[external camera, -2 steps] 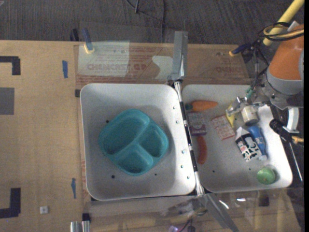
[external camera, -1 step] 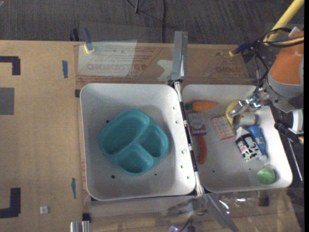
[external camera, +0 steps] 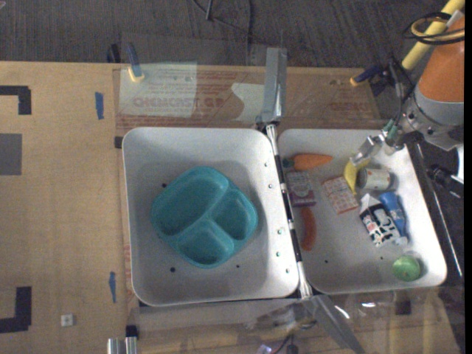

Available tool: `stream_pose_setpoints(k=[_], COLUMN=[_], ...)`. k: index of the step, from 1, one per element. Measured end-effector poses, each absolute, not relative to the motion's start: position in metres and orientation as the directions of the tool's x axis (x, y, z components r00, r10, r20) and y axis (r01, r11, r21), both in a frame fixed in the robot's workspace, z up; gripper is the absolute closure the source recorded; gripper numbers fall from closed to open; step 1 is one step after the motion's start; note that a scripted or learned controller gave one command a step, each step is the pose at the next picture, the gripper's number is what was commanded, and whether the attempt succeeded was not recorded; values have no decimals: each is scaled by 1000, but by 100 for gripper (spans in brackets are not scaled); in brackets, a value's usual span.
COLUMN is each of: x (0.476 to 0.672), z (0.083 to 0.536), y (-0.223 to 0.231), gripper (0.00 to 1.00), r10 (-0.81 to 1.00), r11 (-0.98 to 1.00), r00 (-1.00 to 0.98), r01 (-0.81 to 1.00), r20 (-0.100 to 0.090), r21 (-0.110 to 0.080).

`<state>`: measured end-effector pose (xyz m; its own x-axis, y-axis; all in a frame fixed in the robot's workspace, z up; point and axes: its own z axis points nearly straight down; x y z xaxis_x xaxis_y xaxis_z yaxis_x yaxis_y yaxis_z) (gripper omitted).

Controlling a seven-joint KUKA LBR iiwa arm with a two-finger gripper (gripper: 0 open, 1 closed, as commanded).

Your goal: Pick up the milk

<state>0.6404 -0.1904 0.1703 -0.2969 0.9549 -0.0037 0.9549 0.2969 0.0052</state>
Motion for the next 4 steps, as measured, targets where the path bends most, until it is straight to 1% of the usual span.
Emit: stream_pose_setpoints(k=[1, 2, 3, 4], x=[633, 614, 569, 488], z=[134, 195, 109, 90], y=[-183, -164, -206, -218], gripper=[0, 0, 0, 0], r10=[918, 941, 937, 978], r11=[397, 338, 350, 209], r00=[-397, -338, -350, -209], r01=[918, 941, 937, 978], r20=[-1, -3, -1, 3], r21=[2, 5, 1, 12])
